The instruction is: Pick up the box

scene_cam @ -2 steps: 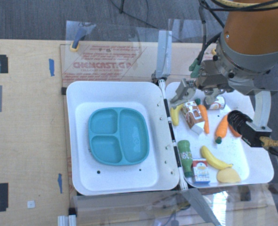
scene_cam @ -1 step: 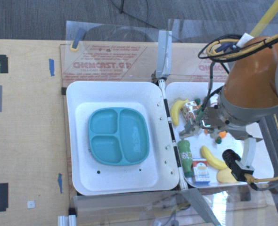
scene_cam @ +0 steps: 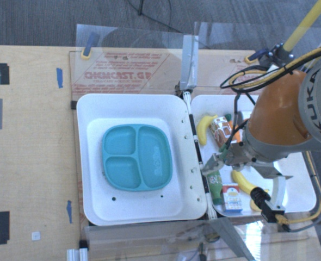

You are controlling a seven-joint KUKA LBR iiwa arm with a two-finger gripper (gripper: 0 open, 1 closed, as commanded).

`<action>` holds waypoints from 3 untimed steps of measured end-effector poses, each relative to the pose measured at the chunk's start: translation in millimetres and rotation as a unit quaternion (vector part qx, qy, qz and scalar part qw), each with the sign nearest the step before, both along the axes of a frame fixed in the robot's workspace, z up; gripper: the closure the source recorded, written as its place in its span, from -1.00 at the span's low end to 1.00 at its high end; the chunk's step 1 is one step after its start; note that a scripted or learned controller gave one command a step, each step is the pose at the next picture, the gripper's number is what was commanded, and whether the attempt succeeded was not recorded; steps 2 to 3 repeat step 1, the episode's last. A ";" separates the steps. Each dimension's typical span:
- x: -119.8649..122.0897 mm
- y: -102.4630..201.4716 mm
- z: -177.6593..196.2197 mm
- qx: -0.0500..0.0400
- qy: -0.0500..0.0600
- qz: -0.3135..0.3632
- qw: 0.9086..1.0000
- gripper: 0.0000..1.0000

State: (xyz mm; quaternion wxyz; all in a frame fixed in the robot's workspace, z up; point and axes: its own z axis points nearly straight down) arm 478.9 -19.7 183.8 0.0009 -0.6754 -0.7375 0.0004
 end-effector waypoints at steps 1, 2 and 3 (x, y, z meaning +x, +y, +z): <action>0.7 3.8 37.2 0.000 -0.001 -0.009 1.000 -1.00; 0.7 3.8 37.2 0.000 -0.001 -0.009 1.000 -1.00; 0.7 3.8 37.2 0.000 -0.001 -0.009 1.000 -1.00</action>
